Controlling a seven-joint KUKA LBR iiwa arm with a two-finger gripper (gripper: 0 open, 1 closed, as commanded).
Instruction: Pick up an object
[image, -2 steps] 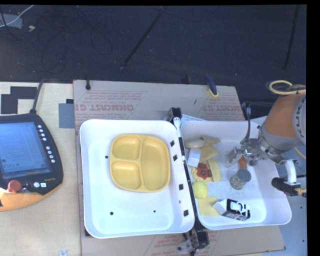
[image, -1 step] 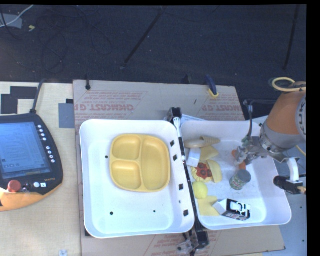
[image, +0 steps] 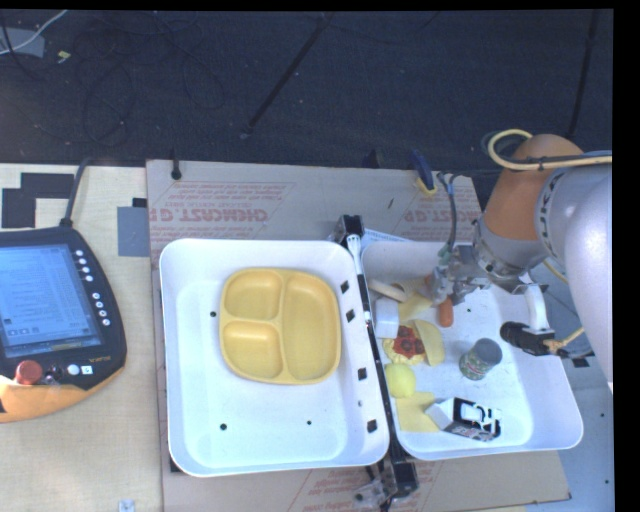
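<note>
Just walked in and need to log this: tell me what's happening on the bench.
The grey arm reaches in from the right, its gripper low over the right bin, right by a small orange piece. Whether the jaws grip it is unclear. That bin also holds a yellow lemon-like fruit, a grey can and other small items. The left bin holds a yellow divided plate.

Tray in left bin, can in right bin.
</note>
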